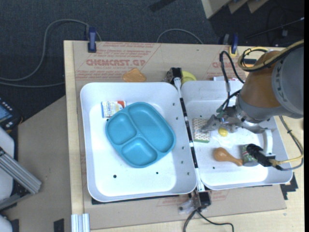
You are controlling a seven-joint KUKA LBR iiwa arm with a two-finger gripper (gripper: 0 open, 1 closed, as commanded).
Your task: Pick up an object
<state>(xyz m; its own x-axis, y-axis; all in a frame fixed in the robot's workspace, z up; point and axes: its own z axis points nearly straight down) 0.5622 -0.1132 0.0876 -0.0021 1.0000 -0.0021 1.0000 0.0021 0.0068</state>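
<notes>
Gripper (pixel 216 123) low in right bin (pixel 212 175), aimed toward nine o'clock at mesh sponge (pixel 201 130) for a grasp; spread of gripper impossible to tell. Wooden spoon (pixel 227 155) at five o'clock.

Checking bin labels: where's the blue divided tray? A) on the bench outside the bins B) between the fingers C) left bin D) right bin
C: the blue divided tray lies flat in the left bin, overlapping a small white packet; the gripper is over the right bin.
</notes>
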